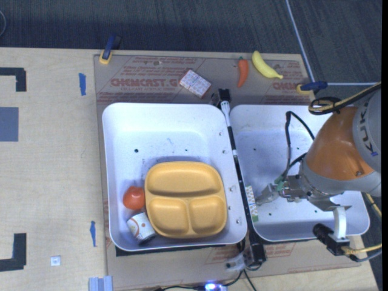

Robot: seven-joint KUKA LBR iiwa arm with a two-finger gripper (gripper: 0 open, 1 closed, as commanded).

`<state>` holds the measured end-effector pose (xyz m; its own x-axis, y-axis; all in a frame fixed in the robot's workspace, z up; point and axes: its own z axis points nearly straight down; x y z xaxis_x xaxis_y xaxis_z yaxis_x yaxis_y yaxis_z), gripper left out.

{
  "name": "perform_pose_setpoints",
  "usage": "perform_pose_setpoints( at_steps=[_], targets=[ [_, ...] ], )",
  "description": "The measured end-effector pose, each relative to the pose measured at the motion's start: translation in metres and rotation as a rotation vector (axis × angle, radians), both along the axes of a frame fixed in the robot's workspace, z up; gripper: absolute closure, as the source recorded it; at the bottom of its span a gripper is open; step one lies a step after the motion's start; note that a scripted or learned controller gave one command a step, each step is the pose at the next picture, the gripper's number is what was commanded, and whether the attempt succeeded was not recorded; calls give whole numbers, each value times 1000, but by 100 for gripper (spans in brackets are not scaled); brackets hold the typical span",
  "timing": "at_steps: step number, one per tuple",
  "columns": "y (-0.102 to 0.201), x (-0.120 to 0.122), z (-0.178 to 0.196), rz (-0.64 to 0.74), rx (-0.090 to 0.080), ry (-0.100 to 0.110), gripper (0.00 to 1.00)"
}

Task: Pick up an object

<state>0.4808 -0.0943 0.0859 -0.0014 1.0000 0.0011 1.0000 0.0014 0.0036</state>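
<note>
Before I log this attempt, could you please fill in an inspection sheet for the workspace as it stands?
Surface: wooden bench bearing a left bin and a right bin.
Job's things: yellow divided tray, orange-red ball, small white can, all in the left bin.
Clutter: banana, red pepper, patterned card behind the bins.
Grippers: hand low over the right bin.
Cables: black cable by the arm.
Surroundings: dark carpet.

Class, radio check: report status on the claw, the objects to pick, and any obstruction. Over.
Claw low in right bin, near its left wall. Yellow tray, red ball, small can in left bin, untouched. Divider wall between. Over.
</note>
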Motion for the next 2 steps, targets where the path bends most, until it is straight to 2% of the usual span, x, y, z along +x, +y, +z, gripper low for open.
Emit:
perform_pose_setpoints(
  at_steps=[1, 2],
  targets=[
    [-49, -1, 0, -3, -2, 0, 0],
    [-4, 0, 0, 0, 0, 0, 0]
  ],
)
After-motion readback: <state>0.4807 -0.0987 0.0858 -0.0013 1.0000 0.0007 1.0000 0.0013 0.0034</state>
